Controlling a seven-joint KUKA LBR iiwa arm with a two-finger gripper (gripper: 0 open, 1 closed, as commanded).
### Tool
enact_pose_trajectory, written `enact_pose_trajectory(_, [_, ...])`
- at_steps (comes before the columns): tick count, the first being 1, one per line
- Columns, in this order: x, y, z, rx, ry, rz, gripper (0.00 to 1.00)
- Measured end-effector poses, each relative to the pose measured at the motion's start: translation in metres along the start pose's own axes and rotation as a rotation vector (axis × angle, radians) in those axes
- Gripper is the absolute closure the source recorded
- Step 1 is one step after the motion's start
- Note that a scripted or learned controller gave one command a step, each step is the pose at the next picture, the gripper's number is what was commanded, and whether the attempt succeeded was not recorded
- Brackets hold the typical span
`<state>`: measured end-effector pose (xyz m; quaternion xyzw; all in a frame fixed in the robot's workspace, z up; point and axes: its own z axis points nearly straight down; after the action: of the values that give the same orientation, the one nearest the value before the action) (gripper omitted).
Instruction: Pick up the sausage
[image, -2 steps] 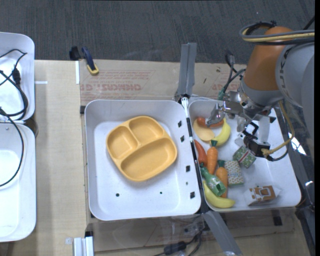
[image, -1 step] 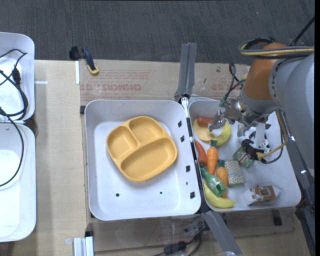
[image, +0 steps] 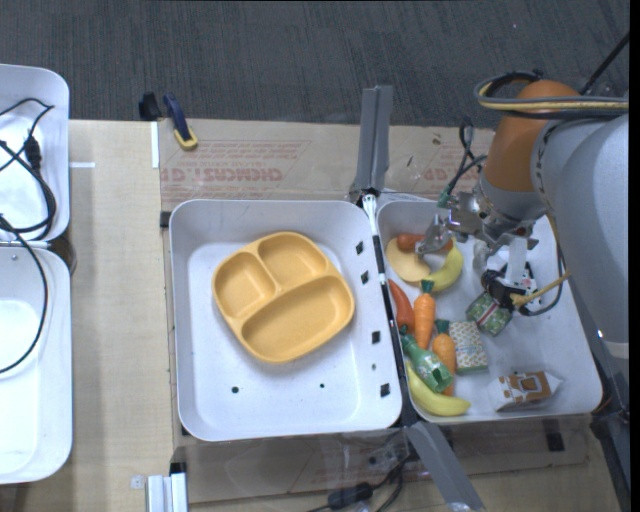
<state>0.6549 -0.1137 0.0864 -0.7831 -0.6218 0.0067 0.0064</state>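
Colours on the bench and in the two bins

The left bin (image: 190, 330) and right bin (image: 575, 345) are white; the divided plate (image: 283, 296) is yellow-orange. In the right bin lie a yellow banana (image: 437, 397), an orange carrot (image: 424, 318), a green bottle (image: 428, 366), a reddish-orange sausage (image: 400, 302) and a green-and-red patterned box (image: 489, 313). The arm (image: 590, 160) is grey with an orange band (image: 525, 135). The bench (image: 110, 250) is pale wood.

yellow plate (image: 285, 308): smooth matt plastic | bins (image: 200, 400): glossy white plastic | bench (image: 110, 250): pale matt wood
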Motion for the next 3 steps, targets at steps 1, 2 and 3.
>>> enact_pose_trajectory(1, [0.0,0.001,-0.0074,-0.004,-0.002,-0.002,1.0])
enact_pose_trajectory(2, [-0.0003,0.0006,-0.0071,-0.003,-0.003,-0.002,0.0])
enact_pose_trajectory(3, [-0.0009,0.0005,-0.0138,0.0,-0.004,-0.004,1.0])
